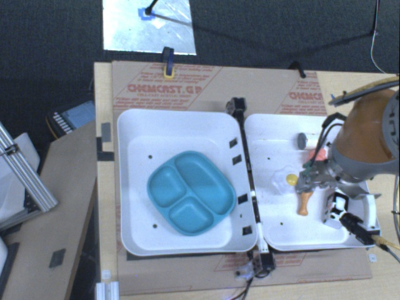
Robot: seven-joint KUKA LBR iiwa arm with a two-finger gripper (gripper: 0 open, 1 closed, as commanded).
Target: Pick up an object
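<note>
Jaws' spread impossible to tell, low in right bin (275,233) beside orange object (304,203).

Left bin (134,130): blue divided plate (190,192) takes up the middle and lower part, open floor along the top and left wall. Right bin (269,130): upper-left floor open; arm (365,136) covers the right side. Clutter beside the gripper (312,183): yellow ball (291,180), orange piece (304,203), grey cylinder (301,140) near the top. Black divider (245,167) runs between the bins.
</note>
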